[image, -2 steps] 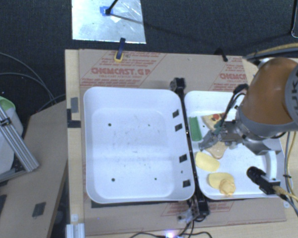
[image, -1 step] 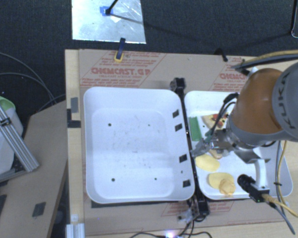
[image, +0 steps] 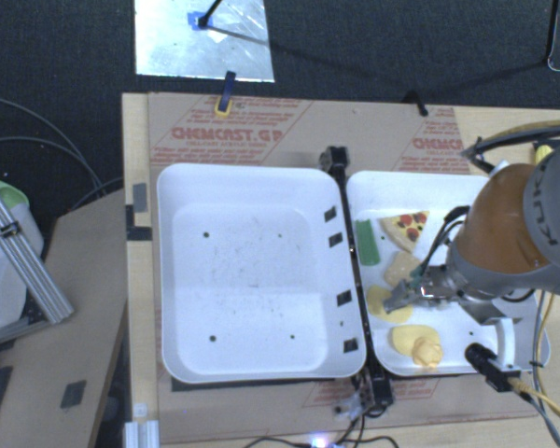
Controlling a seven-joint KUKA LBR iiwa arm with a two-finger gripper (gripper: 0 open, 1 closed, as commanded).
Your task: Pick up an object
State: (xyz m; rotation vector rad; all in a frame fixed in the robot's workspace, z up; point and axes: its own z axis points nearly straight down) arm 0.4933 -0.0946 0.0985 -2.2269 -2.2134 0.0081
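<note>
I see dark carpet around a tan bench with a printed cardboard sheet under two shallow white plastic bins; the left bin (image: 252,278) sits beside the right bin (image: 373,189), where my grey arm with its orange band (image: 504,222) reaches in from the right. The gripper (image: 398,297) hangs low over the middle of the right bin, pointing left. I cannot tell how its tips are set, since they blur into the pale items below. The likeliest target, a pale yellow flat piece (image: 385,301), lies directly under and just left of the tip. A cream lumpy object (image: 400,269) sits just above it, a yellow rounded toy (image: 418,345) below, and a triangular pizza-slice toy (image: 406,229) and a slim green stick (image: 365,241) farther up. I judge a short straight drop is what the grasp needs.
</note>
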